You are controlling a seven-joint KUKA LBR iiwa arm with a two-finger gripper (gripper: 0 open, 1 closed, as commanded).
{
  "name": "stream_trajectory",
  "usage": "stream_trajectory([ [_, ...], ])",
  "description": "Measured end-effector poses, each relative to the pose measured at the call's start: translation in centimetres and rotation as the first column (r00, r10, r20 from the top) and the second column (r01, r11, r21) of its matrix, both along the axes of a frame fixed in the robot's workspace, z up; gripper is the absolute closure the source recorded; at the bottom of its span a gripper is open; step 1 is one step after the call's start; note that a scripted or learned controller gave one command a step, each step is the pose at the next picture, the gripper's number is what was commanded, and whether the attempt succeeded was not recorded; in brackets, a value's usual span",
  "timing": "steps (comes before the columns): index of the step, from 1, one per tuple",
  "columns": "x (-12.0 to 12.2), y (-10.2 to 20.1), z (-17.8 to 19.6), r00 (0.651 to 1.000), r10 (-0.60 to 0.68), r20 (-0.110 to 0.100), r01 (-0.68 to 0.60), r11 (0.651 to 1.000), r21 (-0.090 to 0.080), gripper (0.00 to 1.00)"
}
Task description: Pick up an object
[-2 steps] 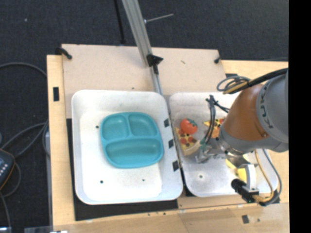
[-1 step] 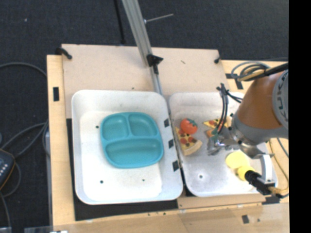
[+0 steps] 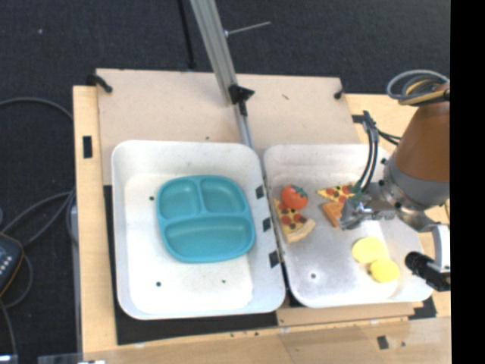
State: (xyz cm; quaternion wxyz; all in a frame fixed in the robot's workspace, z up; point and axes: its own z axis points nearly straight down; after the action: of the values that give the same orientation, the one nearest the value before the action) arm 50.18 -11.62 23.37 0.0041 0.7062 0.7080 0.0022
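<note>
Object: orange pizza slice (image 3: 331, 212) lies in the right bin (image 3: 318, 287), at my tool's nine o'clock.
Tool (image 3: 353, 212): I see it low beside the slice; grip state I cannot tell.
Neighbours: tomato (image 3: 294, 197), yellow discs (image 3: 375, 259) nearby.
Left bin (image 3: 136, 294): teal tray (image 3: 204, 218).

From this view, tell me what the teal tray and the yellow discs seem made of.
Teal tray: likely moulded plastic, with a smooth, even colour, rounded dividers and a soft sheen. Yellow discs: probably plastic or foam toy food, flat matte yellow with no texture visible; too small to be sure.
</note>
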Motion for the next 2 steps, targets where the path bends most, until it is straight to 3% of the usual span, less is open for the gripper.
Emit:
stream_trajectory([
  [1, 0.1, -0.1, 0.6, 1.000, 0.001, -0.006, -0.001, 1.000, 0.002, 1.00],
  [2, 2.8, 4.8, 0.1, 1.000, 0.005, -0.007, -0.005, 1.000, 0.003, 1.00],
])
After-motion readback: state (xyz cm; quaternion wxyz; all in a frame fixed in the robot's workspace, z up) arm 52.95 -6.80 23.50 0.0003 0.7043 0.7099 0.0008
